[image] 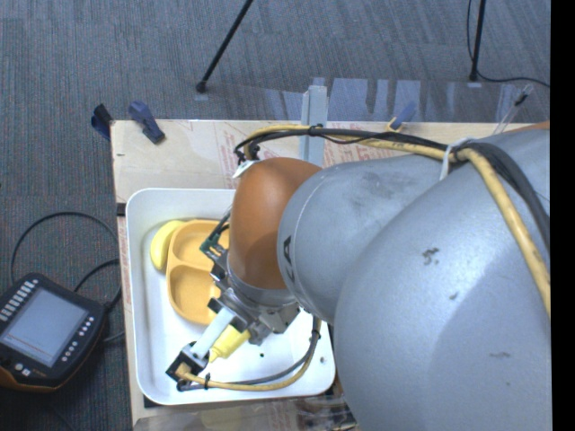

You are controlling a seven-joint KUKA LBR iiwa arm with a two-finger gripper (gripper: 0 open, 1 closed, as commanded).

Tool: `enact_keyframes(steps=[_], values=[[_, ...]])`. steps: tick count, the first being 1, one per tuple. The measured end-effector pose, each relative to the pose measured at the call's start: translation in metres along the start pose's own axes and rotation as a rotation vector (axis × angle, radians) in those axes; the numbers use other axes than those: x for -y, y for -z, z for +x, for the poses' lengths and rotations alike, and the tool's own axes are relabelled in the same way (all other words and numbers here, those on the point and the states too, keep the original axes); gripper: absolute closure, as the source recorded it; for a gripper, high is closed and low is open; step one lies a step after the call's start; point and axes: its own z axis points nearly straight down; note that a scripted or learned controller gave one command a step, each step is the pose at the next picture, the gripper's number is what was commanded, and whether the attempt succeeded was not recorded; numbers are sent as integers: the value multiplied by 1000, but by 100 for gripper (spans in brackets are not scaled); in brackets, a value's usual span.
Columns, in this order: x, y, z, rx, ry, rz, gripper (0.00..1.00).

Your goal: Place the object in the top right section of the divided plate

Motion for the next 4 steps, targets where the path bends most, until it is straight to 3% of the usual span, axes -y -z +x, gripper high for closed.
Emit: enact_keyframes(steps=[1,2,3,4], values=[[-16,-71,57,-17,84,-5,100],[-51,-89,109,36,57,40,100],[-46,103,94,-8,543,-11,100],[-40,-71,87,6,499,-2,100]])
